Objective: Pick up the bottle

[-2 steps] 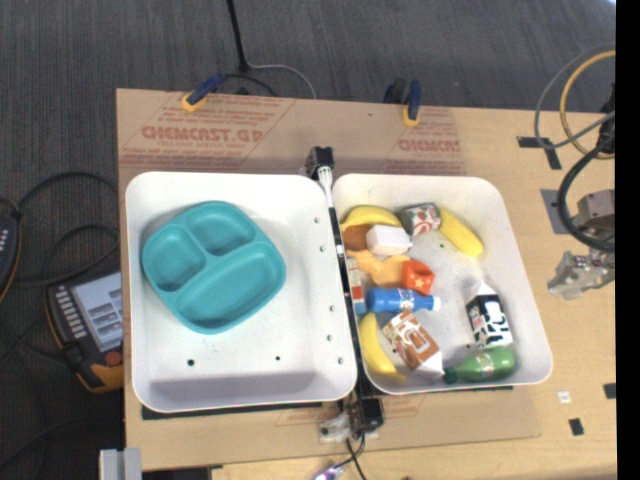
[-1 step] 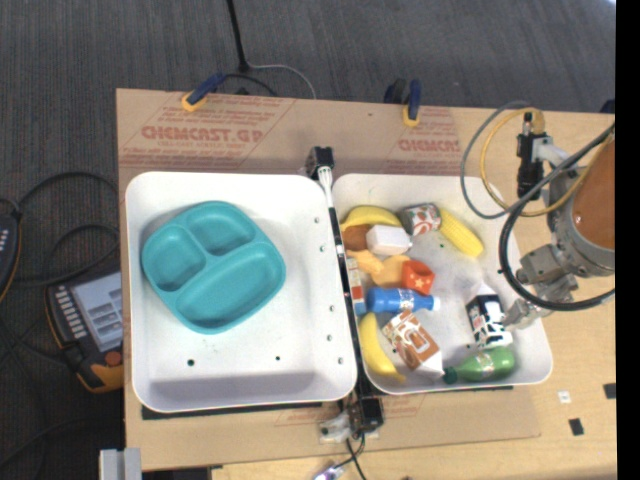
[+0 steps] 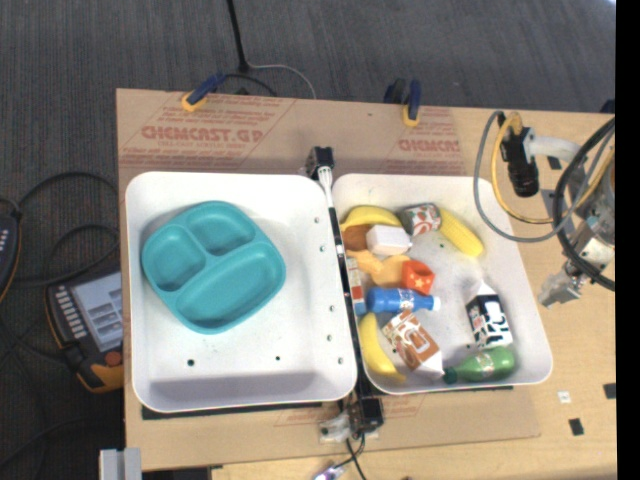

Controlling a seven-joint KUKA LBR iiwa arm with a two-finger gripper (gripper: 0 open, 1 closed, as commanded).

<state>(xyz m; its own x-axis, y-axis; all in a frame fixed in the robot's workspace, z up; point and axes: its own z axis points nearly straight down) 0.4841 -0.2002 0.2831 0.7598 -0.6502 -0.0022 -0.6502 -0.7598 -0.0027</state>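
Note:
A small blue bottle with a white end lies on its side in the middle of the right bin. Near that bin's right wall rests a white bottle with a black label, and a green bottle-like item lies at the front right corner. The gripper hangs at the view's right edge, outside the right bin's wall and above the bench. It stands apart from all the bottles, roughly level with the white one.
The right bin also holds yellow bananas, a can, an orange toy and a brown carton. A teal divided plate lies in the left bin. Cables and a black fitting sit behind the arm.

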